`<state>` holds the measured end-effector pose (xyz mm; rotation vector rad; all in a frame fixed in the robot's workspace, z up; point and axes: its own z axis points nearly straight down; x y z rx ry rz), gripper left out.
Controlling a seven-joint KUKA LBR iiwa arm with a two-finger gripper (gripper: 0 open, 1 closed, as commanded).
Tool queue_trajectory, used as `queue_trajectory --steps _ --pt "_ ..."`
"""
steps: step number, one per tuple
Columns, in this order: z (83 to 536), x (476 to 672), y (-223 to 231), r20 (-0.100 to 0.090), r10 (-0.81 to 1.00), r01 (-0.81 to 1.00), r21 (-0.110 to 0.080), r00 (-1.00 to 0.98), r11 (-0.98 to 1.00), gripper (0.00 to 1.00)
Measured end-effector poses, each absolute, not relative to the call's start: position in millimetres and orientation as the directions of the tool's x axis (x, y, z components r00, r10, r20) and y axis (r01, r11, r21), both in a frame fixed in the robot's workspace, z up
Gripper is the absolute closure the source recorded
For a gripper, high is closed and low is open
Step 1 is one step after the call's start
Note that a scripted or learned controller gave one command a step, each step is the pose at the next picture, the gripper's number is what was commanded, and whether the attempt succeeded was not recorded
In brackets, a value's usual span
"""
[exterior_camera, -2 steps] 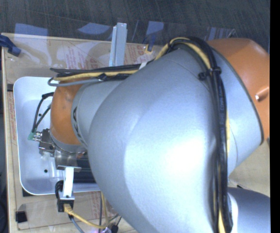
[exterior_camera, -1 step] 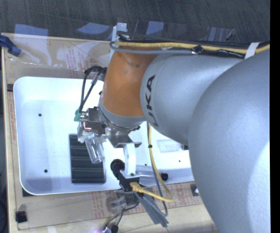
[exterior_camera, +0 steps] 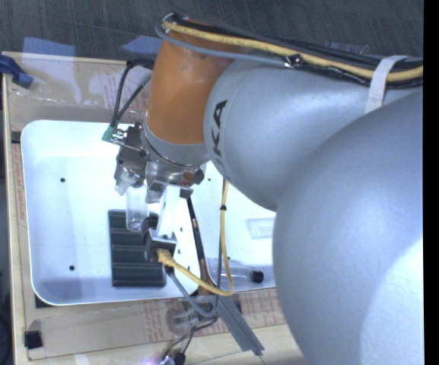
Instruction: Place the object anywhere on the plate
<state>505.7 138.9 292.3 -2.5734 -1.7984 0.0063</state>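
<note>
A dark, ribbed rectangular object (exterior_camera: 134, 258) lies flat in the left white bin (exterior_camera: 59, 204), near its front right corner. My gripper (exterior_camera: 143, 213) hangs from the orange-banded wrist directly over the far end of this object, very close to it or touching it. The wrist and gripper body hide the object's upper right corner. Nothing shows as lifted off the bin floor.
The grey arm covers most of the right bin (exterior_camera: 257, 226). A yellow cable (exterior_camera: 196, 280) loops down past the dark object's right side. A small black-tipped item (exterior_camera: 254, 277) lies at the right bin's front. The left bin's floor lies bare to the left.
</note>
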Motion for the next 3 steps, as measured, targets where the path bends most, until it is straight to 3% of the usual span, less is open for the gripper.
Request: queue_trajectory --steps 1,2,3 --pt "189 557.6 93 -0.003 0.971 0.971 -0.008 0.240 -0.240 1.00" --pt "90 647.7 140 -0.002 0.887 0.887 -0.005 0.463 -0.463 1.00" --pt "90 646.3 149 0.003 0.811 0.811 -0.007 -0.585 0.585 1.00"
